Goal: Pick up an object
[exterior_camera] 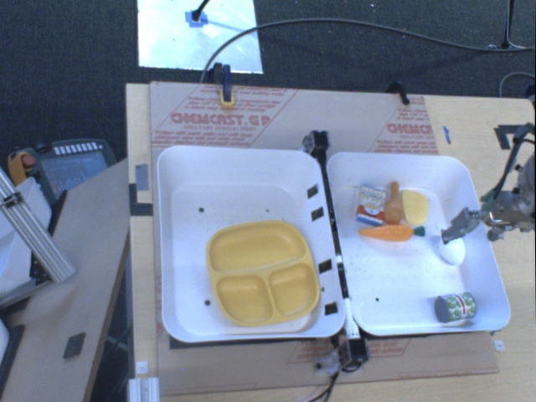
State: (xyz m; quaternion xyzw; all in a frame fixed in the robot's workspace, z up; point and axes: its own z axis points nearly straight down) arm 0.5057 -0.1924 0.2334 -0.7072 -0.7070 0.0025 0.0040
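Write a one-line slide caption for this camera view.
Gripper at right bin beside an egg; yellow tray in left bin.

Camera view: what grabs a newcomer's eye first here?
The yellow three-compartment tray lying alone in the left bin stands out most. In the right bin, a cluster of toy food draws the eye: an orange carrot, a yellow block and a small carton near the far wall, with a can on its side at the near right corner. The gripper reaches in from the right, above a white egg.
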